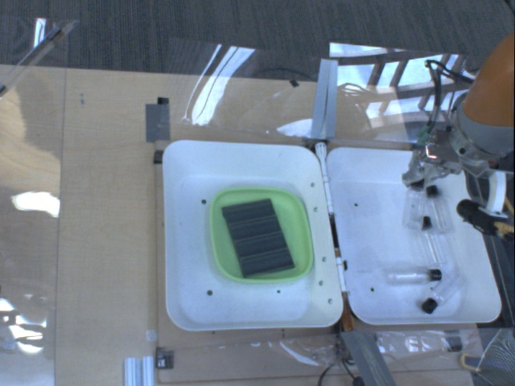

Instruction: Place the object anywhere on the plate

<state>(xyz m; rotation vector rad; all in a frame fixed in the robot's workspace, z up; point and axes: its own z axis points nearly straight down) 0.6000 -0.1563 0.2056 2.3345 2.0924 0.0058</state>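
The block (257,238), dark grey and ribbed across its top, lies flat on the green plate (220,248), wholly within the rim and turned a little askew to the plate's edges, with a band of green showing all round it. The plate sits in the middle of the left bin (185,296), with white floor on every side of it. Right of the plate, past the seam where the two rims meet, is the right bin (370,296). On its floor, well apart from the plate, lie several clear vials with black caps: one (419,212) at the far right of the plate and level with its upper edge, one (411,277) level with the plate's lower edge, and one (439,298) lower and further right, near that bin's corner. The gripper (426,170) hangs over the upper right part of the right bin, well to the right of the plate and above its level, close over the uppermost vial. Whether it is released or clenched cannot be told, and nothing can be made out in its grasp. The arm (492,95), with its orange band, runs up and right from it, furthest from the plate. Above the plate, beyond the bins, a grey post (325,99) stands on the bench (96,215).
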